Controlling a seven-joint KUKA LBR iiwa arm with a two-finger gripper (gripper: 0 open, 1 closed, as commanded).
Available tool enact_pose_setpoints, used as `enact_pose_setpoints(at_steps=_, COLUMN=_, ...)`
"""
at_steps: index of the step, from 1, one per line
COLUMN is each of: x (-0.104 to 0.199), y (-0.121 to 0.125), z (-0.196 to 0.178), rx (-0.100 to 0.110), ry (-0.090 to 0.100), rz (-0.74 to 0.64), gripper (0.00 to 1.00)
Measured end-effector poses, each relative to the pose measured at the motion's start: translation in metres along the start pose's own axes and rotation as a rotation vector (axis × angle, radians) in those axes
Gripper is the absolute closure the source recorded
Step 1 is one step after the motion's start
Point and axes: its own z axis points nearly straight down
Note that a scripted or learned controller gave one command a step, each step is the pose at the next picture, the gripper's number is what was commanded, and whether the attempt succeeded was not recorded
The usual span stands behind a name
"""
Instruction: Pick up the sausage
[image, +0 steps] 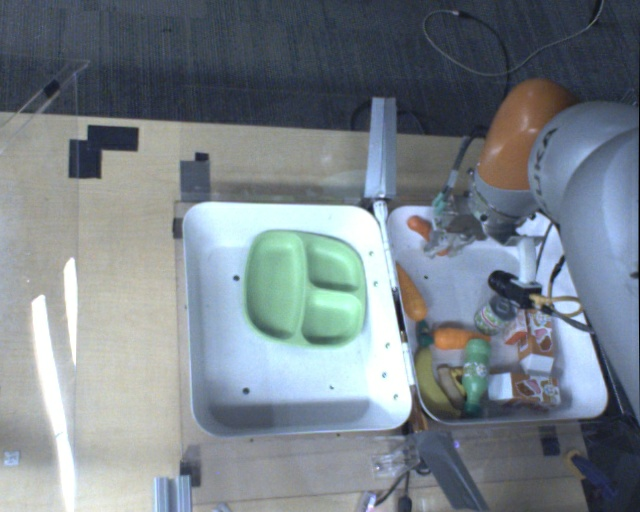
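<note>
No text, label or number can be read.

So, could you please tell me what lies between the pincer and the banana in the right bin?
In the camera view, bare white bin floor lies below the pincer, then a small orange food piece sits just above the banana.

We identify the sausage (418, 227) as a small orange-red piece, short and rounded. It lies in the right bin (596, 400), near that bin's far left corner, on the white floor. Only part of it is visible to us; its right end is hidden behind the gripper hardware. We cannot tell whether anything touches it.
</note>
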Motion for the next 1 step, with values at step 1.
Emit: enact_pose_setpoints(at_steps=1, x=0.0566, y=0.0024, z=-0.1533, rx=-0.011, ry=-0.001, rz=0.091, gripper=1.00)
